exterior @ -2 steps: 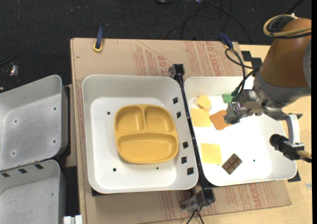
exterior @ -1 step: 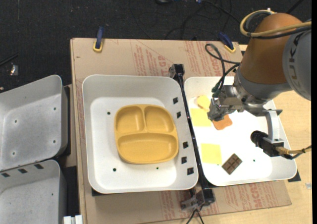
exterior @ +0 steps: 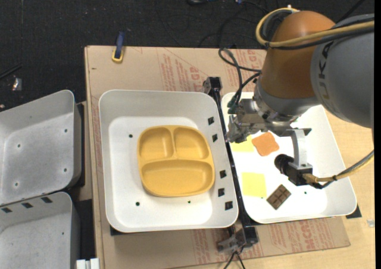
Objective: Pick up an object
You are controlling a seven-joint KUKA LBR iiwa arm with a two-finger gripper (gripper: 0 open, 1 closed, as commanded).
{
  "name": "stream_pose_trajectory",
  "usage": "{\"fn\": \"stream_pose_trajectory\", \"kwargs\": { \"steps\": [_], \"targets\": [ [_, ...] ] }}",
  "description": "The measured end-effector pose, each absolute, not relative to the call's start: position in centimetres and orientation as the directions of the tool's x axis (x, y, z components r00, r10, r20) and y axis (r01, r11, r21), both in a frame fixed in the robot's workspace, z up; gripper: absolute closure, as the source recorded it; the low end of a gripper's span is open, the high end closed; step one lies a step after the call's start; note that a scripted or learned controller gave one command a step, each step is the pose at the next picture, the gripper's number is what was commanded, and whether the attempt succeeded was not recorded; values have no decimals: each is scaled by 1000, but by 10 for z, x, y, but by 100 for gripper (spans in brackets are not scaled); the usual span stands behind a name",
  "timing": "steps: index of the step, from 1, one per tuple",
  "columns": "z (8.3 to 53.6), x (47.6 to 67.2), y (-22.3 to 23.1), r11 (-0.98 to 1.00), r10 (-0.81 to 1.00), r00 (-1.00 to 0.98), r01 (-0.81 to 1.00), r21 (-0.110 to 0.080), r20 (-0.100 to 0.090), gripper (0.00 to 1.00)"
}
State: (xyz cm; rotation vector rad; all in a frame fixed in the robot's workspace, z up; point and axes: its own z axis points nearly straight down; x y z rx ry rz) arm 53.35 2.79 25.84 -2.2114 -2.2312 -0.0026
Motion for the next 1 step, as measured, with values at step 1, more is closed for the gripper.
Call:
{"fn": "stream_pose_trajectory", "kwargs": {
  "steps": [1],
  "targets": [
    [254, 542, 79, 8, 1000, -8, 1000, 1, 1, 100]
  ]
}}
